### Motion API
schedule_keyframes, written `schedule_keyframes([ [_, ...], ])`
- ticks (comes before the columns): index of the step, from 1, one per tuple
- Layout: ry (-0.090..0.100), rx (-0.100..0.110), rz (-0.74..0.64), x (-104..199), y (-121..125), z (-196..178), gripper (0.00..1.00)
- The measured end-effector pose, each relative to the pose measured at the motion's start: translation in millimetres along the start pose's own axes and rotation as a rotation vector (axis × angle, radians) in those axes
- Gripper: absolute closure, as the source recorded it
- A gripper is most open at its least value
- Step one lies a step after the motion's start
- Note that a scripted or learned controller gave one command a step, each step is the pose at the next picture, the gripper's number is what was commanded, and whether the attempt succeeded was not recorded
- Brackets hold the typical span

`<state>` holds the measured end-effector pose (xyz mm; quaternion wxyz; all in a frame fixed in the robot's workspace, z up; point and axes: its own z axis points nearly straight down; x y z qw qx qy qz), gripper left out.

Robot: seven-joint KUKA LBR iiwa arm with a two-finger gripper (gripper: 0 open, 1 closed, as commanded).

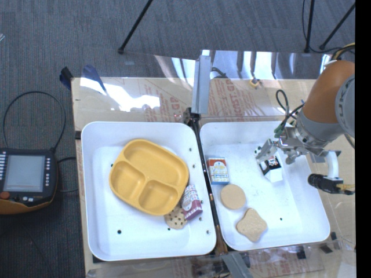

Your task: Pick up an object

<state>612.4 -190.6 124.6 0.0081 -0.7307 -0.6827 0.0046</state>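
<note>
One small white box with black print (271, 168) is seen in the right white bin (301, 225), right under the claw (272, 154). How wide the claw is cannot be told. A short drop is needed.

cookie (174, 219) half under tray (149, 176)

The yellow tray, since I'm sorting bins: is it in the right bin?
No, the yellow tray lies in the left bin, beside a cookie.
</note>
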Motion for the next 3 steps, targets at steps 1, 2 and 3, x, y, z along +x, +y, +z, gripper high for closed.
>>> schedule_keyframes([
  [1, -0.002, -0.007, 0.015, -7, 4, 43, 0.0],
  [2, -0.001, -0.008, 0.011, -6, 5, 32, 1.0],
  [3, -0.001, -0.022, 0.034, 87, 28, -54, 1.0],
])
